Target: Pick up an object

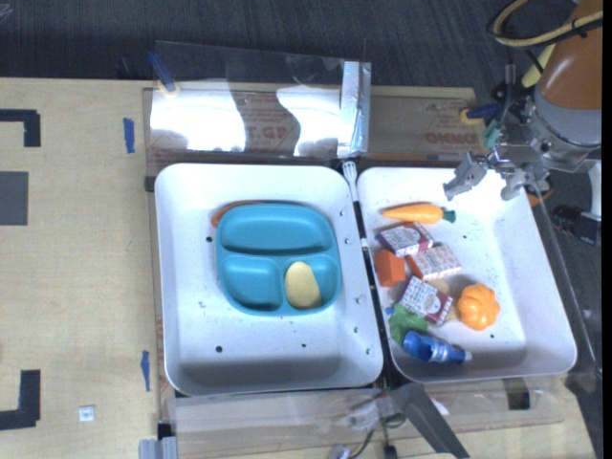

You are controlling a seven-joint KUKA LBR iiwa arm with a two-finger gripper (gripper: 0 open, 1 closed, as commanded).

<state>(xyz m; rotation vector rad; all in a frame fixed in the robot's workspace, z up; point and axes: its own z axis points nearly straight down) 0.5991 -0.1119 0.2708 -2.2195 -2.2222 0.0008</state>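
Note:
My gripper [490, 182] hangs over the back edge of the right bin [535, 256], its two fingers spread apart and nothing between them, so it is open. In front of it and to its left lies an orange carrot [413, 212]. Further forward sit several patterned snack packets [435, 258], an orange block [389, 268], a small orange pumpkin [477, 306], a green item [402, 321] and a blue bottle [432, 349]. The gripper touches none of them.
The left bin [182, 256] holds a blue divided tray [273, 242] with a yellow oval item [302, 283] in one compartment. A clear plastic sheet [258, 113] stands behind the bins. The arm's orange band [574, 75] is at the upper right.

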